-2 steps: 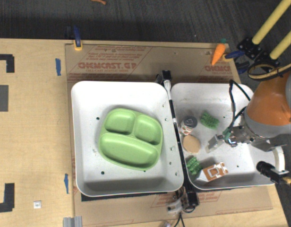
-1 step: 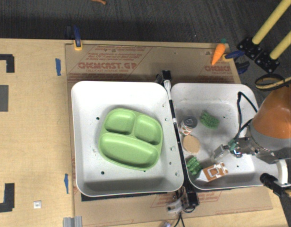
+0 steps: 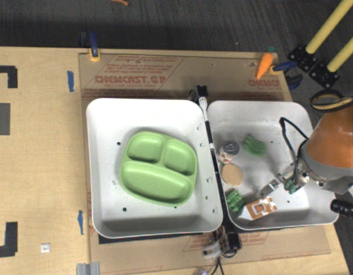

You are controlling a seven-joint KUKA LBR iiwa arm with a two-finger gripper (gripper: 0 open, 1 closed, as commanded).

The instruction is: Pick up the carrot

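The gripper (image 3: 281, 183) is hovering at lower right, reaching toward the carrot (image 3: 261, 208) (presumably); open or closed, I cannot tell.

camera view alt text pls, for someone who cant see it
A grey arm with an orange band reaches from the right, its tool low in the right shallow white bin above an orange-and-white carrot-like piece, among small green food toys. The left shallow white bin holds a green three-compartment plastic plate.
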